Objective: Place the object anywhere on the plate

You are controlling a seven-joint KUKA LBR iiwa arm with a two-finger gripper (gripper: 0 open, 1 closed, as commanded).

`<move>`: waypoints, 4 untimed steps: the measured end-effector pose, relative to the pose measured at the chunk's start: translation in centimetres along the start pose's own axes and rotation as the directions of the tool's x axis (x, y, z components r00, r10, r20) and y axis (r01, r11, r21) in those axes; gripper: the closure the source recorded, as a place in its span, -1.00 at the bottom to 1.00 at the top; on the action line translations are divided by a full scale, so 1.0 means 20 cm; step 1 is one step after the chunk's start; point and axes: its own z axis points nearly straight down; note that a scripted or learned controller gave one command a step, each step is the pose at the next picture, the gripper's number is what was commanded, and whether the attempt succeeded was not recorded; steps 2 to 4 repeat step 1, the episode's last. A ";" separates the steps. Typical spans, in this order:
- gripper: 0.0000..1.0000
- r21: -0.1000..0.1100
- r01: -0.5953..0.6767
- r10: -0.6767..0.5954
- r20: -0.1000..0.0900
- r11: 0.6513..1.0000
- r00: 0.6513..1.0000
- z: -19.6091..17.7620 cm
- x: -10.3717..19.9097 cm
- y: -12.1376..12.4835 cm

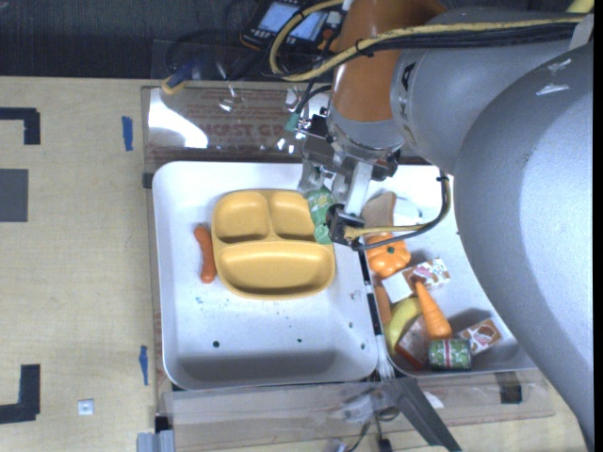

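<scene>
My gripper [325,217] is down at the right edge of the yellow plate [271,243], clenched on a small green object [320,217] that sits pinched between my fingers, just over the plate's upper right compartment rim. The plate lies in the left bin [188,347], with an orange sausage [205,252] beside its left side. In the right bin [490,299]: a carrot [431,311], a banana [400,323], a green can [449,353].

bench [75,252] | bears: left bin [179,337], right bin [490,347] | side by side
</scene>
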 end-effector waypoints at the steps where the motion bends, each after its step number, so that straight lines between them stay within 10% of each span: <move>1: -1.00 0.000 0.000 0.000 0.000 1.000 1.000 0.00 0.00 0.00; 4: -1.00 0.000 0.000 0.000 0.000 1.000 1.000 0.00 0.00 0.00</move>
